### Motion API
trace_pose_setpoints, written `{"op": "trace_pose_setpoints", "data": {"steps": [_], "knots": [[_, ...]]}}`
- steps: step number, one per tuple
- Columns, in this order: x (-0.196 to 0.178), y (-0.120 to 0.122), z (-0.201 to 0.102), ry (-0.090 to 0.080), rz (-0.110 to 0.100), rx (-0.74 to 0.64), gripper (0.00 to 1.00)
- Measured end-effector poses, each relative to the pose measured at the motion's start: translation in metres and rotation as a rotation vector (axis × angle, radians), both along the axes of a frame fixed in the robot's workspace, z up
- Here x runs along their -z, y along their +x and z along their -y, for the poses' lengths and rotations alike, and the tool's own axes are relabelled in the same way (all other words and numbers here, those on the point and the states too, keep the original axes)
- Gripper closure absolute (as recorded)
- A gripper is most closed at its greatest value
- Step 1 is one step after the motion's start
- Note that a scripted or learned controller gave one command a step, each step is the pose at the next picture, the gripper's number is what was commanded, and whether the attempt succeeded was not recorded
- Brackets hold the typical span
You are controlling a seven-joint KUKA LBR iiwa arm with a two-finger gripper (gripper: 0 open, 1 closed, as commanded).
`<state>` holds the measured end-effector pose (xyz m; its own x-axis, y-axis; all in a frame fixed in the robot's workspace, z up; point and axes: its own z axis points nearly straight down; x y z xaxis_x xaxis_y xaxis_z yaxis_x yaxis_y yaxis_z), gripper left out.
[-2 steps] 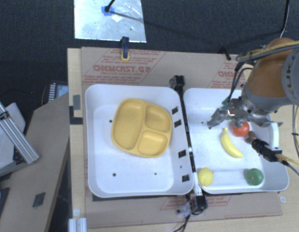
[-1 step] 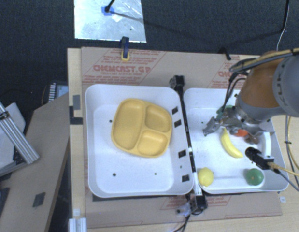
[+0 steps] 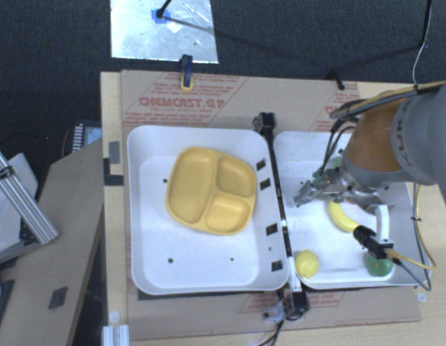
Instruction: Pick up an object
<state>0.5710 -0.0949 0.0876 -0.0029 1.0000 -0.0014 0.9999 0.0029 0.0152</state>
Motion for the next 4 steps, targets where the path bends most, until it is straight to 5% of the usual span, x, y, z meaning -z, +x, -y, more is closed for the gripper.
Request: {"op": "trace_pose_setpoints", "data": {"steps": [1, 4], "knots": [[-0.008, -0.003, 0.001, 0.001, -0.011, 0.003, 1.00], [-0.183, -0.003, 0.003, 0.000, -0.007, -0.002, 1.00]]}}
